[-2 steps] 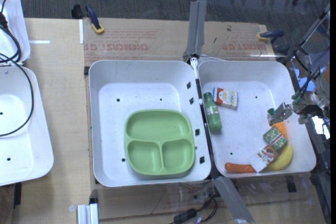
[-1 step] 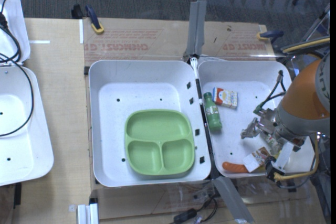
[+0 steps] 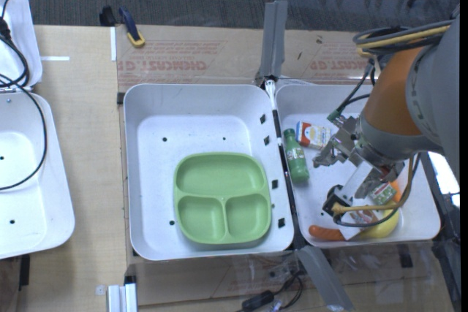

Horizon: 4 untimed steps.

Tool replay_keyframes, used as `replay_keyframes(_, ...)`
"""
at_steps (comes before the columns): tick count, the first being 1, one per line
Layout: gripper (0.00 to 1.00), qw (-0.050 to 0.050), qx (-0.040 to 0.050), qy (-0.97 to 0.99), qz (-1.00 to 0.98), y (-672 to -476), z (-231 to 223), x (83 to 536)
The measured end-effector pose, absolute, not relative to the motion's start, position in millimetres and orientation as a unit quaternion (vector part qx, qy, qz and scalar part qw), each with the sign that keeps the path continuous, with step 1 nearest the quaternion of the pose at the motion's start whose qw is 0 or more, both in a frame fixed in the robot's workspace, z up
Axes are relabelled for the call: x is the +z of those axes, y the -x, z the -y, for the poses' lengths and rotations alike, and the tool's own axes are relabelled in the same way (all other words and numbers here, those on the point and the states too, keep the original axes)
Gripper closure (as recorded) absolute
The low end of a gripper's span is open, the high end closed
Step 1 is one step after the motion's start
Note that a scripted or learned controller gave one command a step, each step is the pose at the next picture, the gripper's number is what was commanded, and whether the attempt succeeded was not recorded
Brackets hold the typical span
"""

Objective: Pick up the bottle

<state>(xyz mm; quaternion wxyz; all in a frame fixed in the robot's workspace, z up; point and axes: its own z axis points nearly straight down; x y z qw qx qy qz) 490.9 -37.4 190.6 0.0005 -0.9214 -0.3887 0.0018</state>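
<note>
1. From my desk the claw (image 3: pixel 338 150) was hard to read. It hung low over the right bin (image 3: pixel 311 201), dark metal against clutter, and I could not tell how far open it was or whether it had hold of anything.
2. The grey arm (image 3: pixel 391 99) with its orange band covered the far right part of that bin. A green-and-orange packet (image 3: pixel 385 192) showed as a scrap beneath the wrist (too little of it for me to name).
3. A yellow thing (image 3: pixel 382 225), perhaps a banana, lay at the bin's near edge, partly covered by the robot's own hardware. An orange carrot-like piece (image 3: pixel 327 233) lay just left of it, by the near wall.
4. A white-and-red carton (image 3: pixel 314 134) lay toward the far side of the right bin, between the bottle's cap end and the claw and close to both.
5. The left bin (image 3: pixel 139 157) held a green divided plate (image 3: pixel 221 197), lying flat toward its near right corner.
6. The green bottle (image 3: pixel 296 155) lay on its side just beside the right bin's left wall, with its cap toward the far end. In my view it was left of the claw, near it but apart, at about the same depth in the bin.
</note>
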Motion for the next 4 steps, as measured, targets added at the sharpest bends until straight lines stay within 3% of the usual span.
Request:
replay_keyframes(1, 0.00, 0.001, 0.0022, 0.842, 0.540, -477.1, 21.3, 190.5)
replay_keyframes(2, 0.00, 0.001, 0.0027, 0.897, 0.442, -476.2, 92.9, 147.0)
replay_keyframes(3, 0.00, 0.000, 0.0025, 0.886, 0.464, -511.7, 67.8, 370.5)
replay_keyframes(4, 0.00, 0.001, 0.0022, 0.813, 0.582, -480.8, 52.0, 264.5)
